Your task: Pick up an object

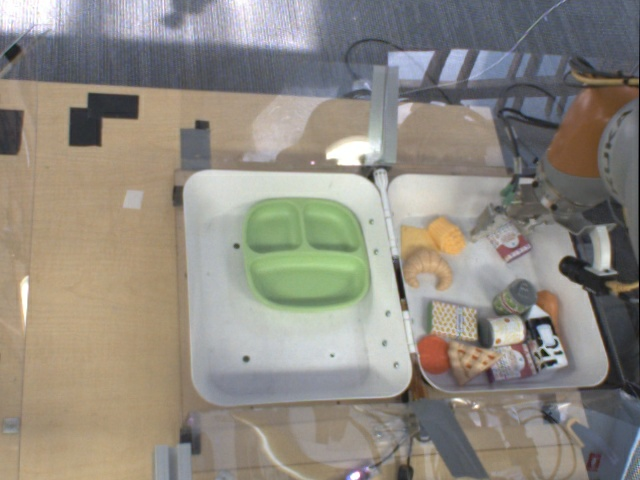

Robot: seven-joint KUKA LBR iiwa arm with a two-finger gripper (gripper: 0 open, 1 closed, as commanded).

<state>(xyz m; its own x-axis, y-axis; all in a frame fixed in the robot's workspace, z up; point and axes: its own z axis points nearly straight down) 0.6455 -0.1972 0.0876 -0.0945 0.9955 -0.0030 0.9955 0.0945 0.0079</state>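
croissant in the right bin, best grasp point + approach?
Grip the croissant across its thick middle, coming straight down from above. It lies flat, curved ends pointing down-frame, with bare bin floor to its right. The yellow wedge sits close above, so close the fingers left-right, probably.

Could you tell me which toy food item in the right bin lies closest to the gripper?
The small red-and-white packet, just below the gripper; the corn, croissant and can all lie farther off.

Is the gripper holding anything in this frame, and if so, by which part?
Cannot be told: the gripper sits low over the right bin, just above a small red-and-white packet, with no object visibly between it.
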